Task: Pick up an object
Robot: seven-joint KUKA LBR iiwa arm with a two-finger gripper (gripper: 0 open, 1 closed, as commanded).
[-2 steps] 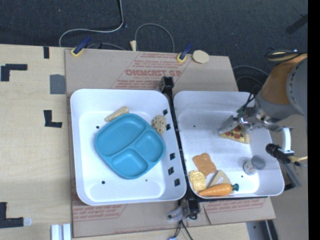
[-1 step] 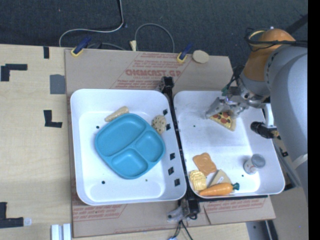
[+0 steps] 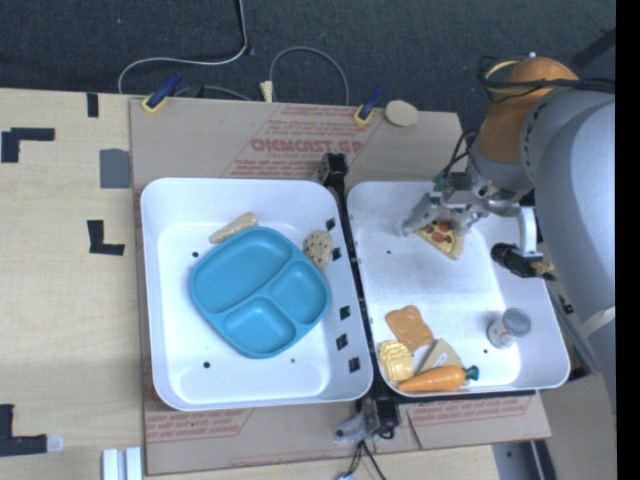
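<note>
Right now the grey two-finger gripper sits low in the right-hand white bin, its fingers spread either side of a small flat wedge of toy pizza with red and yellow topping near the bin's far end. The wedge lies thin against the floor, so my worry is that the closing fingers ride over it or nudge it sideways, and the arm lifts away with nothing caught.

A pale wooden bench stands on dark carpet, with a cardboard sheet laid across it.
</note>
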